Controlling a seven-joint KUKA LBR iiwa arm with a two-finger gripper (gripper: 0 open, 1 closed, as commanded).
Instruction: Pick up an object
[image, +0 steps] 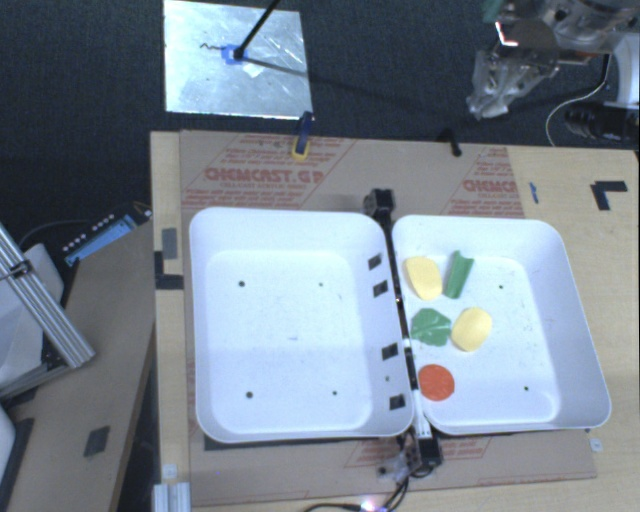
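Note:
The right bin (560, 300) holds several small objects near its left side: a pale yellow oblong piece (422, 277), a dark green stick (458, 274), a green leaf-shaped piece (431, 326), a yellow rounded piece (471, 329) and an orange-red disc (436, 382). My gripper (492, 95) hangs high at the top right, well beyond the far rim of the bins, with nothing seen in it.
The left bin (290, 320) sits beside the right one, joined by a black clip strip (398, 330). A shiny metal sheet (238, 58) lies at the top left. A yellow and blue clamp (301, 145) sits on the cardboard (260, 172). Cables trail at the top right.

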